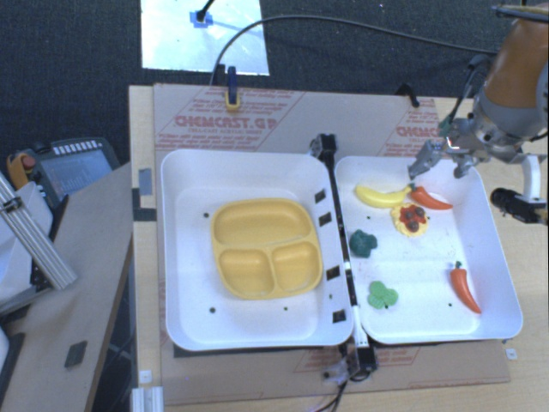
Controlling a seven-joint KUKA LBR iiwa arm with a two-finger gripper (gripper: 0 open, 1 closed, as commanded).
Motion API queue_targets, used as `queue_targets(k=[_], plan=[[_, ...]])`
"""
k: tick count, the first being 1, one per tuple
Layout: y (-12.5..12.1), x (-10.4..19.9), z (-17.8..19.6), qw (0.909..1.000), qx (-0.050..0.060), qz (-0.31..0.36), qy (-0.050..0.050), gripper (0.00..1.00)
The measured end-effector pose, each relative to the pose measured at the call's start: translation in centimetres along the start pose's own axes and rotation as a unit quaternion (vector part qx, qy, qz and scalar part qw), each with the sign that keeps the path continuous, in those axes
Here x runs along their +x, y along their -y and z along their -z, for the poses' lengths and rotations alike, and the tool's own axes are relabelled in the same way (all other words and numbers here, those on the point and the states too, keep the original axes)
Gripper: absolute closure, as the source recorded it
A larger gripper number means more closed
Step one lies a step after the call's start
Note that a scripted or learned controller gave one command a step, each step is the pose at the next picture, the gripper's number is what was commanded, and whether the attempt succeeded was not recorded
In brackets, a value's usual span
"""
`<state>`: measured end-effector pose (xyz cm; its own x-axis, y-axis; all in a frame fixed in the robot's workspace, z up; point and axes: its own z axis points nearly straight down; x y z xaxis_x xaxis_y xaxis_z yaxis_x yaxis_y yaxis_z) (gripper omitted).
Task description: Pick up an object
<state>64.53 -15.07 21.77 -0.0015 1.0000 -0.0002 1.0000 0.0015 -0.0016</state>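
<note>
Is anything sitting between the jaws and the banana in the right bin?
Nothing visible does. The gripper hangs above the far edge of the right bin, with its jaws spread apart. The banana lies just below and to the left of it, and an orange carrot lies right beside the banana.

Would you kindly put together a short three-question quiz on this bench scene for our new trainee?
1. True or false: the yellow tray lies in the left bin.
2. How many carrots lie in the right bin?
3. Which item lies nearest the gripper? A) banana B) light green piece C) dark green broccoli

Key:
1. True.
2. Two: one beside the banana, one near the bin's right side.
3. A.
</note>
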Motion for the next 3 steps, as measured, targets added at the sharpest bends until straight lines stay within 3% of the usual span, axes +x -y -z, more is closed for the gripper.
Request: queue_targets(k=[2,3], plan=[[0.1,1.6,-10.6,1.0000,-0.001,0.002,0.000,0.00],[0.0,1.6,-9.3,1.0000,-0.003,0.002,0.001,1.00]])
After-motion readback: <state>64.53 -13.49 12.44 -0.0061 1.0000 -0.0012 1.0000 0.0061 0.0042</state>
